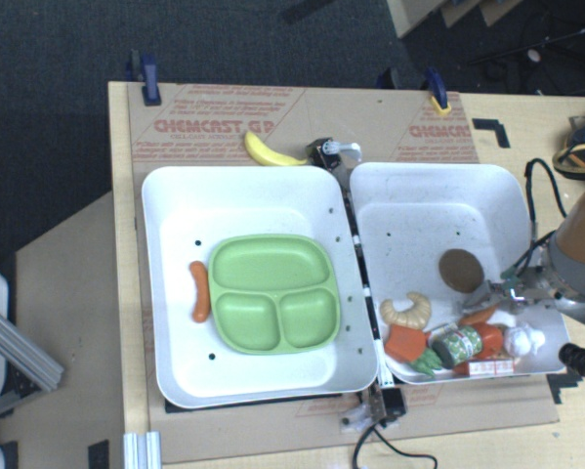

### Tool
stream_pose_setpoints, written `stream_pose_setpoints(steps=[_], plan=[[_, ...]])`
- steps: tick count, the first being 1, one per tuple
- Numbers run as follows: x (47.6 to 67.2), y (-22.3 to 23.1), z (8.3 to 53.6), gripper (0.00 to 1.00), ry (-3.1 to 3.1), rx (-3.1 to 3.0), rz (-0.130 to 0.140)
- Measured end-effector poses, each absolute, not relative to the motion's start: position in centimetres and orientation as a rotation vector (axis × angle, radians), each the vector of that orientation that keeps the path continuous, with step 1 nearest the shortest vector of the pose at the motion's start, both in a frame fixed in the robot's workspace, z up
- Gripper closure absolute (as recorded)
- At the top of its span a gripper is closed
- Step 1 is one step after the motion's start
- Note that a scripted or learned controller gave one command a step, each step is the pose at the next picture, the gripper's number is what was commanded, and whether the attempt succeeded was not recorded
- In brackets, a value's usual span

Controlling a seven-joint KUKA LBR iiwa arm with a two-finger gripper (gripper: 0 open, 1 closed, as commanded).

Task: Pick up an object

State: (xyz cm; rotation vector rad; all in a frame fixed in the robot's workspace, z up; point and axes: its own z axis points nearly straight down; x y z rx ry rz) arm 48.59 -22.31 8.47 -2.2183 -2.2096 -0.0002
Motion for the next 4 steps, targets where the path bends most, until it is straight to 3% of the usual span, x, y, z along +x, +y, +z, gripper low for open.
stream_pose_setpoints(steps=[1,2,3,4], plan=[[55.0,-19.1,8.5,0.0,-2.23,-2.22,-0.004],[54.7,-19.3,9.5,1.0,-2.224,-2.225,-0.002],[61.8,-20.9,13.0,1.0,-2.229,-2.224,-0.004],[61.5,-20.8,12.8,0.0,-2.224,-2.221,0.0]])
